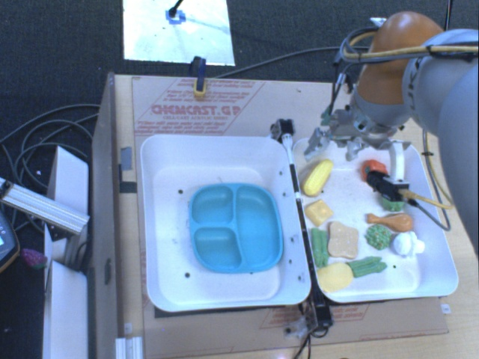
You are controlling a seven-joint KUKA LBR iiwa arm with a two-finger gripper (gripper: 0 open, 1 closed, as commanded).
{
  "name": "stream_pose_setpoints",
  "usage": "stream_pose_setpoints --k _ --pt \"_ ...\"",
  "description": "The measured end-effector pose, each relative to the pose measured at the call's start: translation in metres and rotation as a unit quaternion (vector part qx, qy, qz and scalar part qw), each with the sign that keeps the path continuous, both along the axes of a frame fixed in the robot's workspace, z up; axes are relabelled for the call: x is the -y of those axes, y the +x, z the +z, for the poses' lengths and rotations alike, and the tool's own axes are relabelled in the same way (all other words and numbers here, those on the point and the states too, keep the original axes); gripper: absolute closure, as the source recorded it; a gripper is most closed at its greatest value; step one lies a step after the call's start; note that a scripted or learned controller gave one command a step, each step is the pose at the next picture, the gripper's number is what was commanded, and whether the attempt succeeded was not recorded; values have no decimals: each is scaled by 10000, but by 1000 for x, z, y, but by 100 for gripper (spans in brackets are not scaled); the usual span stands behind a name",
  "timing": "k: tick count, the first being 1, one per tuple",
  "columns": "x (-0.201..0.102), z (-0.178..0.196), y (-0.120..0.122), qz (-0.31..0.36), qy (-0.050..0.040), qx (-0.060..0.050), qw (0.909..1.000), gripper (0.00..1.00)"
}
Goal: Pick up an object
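The right bin [441, 275] holds several toy foods: a yellow corn cob [316, 176], a yellow cheese wedge [319, 212], a slice of toast [343, 239], a green bean pod [319, 245], a lemon [334, 277], a green pickle [367, 266], broccoli [379, 236], a drumstick [391, 221], a white egg [405, 243] and a red piece [372, 169] partly hidden by the robot. My gripper [332, 146] hangs over the bin's back left part, just above and behind the corn. It is open, with nothing between its fingers.
The left bin [165, 200] carries a blue divided plate [236, 226]. A black-and-white divider clip [283, 131] sits where the bins meet. The arm [419, 81] crosses over the right bin's back corner. Cardboard lies under both bins.
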State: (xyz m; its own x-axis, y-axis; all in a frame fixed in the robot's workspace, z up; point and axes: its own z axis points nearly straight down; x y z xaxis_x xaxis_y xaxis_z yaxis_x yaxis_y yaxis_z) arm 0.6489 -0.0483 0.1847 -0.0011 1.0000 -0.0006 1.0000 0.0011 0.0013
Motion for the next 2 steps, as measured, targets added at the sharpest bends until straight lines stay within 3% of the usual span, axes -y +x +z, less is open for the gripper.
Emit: stream_pose_setpoints --k 2 --pt "-8 1 14 21 5 10 10000 0"
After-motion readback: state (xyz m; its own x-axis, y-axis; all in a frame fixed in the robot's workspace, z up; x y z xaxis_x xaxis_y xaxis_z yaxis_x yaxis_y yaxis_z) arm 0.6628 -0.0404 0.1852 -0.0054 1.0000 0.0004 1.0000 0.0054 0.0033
